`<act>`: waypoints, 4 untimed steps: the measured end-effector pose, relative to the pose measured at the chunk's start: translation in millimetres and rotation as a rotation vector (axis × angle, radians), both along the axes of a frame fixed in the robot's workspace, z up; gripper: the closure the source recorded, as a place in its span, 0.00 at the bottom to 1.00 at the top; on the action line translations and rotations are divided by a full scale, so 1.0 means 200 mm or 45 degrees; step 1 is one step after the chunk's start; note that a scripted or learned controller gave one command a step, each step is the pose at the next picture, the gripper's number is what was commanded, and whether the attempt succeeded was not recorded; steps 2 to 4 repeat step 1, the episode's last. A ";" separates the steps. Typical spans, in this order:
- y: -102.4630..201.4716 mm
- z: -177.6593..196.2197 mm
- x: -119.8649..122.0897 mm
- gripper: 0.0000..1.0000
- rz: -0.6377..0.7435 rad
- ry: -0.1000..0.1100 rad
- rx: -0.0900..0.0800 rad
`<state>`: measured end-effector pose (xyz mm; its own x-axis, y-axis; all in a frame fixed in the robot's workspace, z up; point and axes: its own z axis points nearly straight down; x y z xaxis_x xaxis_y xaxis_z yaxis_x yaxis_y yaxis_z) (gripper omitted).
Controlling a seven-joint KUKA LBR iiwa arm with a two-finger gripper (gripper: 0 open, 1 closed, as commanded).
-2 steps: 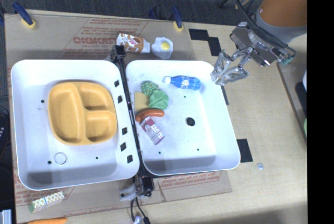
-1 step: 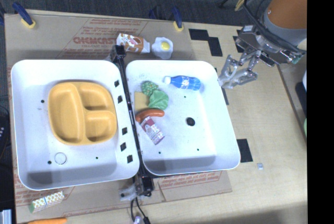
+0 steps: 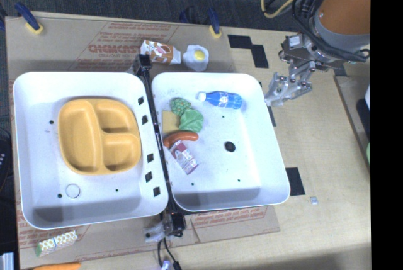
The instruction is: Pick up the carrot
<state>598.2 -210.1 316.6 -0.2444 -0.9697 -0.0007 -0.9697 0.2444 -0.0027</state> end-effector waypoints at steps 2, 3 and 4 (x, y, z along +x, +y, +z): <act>0.00 0.05 0.00 1.00 0.000 -0.002 0.000; 0.00 0.05 0.00 1.00 0.000 -0.002 0.000; 0.00 0.05 0.00 1.00 0.000 -0.002 0.000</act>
